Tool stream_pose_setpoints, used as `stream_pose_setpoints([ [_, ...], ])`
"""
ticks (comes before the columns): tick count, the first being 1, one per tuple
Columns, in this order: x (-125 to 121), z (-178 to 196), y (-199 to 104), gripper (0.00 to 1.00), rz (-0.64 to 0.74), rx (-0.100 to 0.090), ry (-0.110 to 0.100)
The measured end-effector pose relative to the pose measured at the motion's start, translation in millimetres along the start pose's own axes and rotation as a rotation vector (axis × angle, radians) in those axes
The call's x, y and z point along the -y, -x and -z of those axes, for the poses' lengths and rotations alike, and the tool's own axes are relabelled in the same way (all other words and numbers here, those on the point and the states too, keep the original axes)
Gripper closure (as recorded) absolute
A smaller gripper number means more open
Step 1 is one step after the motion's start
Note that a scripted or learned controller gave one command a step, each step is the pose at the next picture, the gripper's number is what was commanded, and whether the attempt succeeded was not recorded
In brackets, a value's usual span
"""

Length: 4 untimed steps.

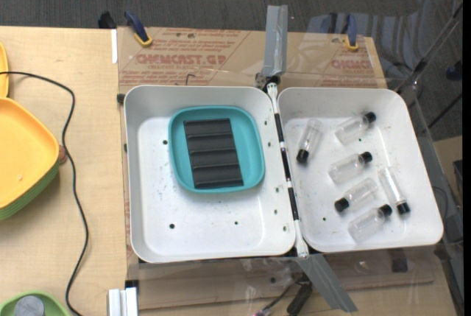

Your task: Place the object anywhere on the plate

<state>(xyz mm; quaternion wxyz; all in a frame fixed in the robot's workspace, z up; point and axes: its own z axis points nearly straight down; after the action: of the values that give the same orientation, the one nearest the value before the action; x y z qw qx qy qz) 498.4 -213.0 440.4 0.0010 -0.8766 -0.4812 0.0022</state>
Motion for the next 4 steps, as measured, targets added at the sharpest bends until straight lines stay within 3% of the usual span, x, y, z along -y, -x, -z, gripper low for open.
stream_pose_setpoints([
  [2,15,0,14,0.00,-0.285,0.001,-0.001],
  [4,12,0,19,0.00,-0.571,-0.001,0.000],
])
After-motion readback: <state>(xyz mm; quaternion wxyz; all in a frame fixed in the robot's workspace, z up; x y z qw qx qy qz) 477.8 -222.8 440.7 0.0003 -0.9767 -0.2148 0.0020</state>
